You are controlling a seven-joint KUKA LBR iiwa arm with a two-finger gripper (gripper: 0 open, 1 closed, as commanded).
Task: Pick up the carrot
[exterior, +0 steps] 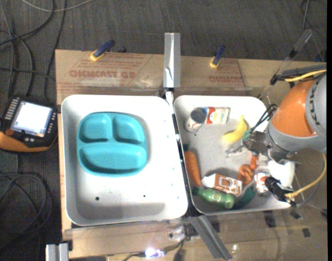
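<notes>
The carrot [192, 166], probably light, stiff and smooth, lies well left of the tool [252, 155]; grasp across its middle. Whether the tool grips anything, I cannot tell.

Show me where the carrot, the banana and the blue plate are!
carrot [192, 167], camera view, middle of its orange body.
banana [236, 131], camera view, middle of its curve.
blue plate [137, 165], camera view, lower right rim.

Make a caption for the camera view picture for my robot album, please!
Robot hand hovers in the right bin by a banana; the carrot lies near the left wall.
</notes>
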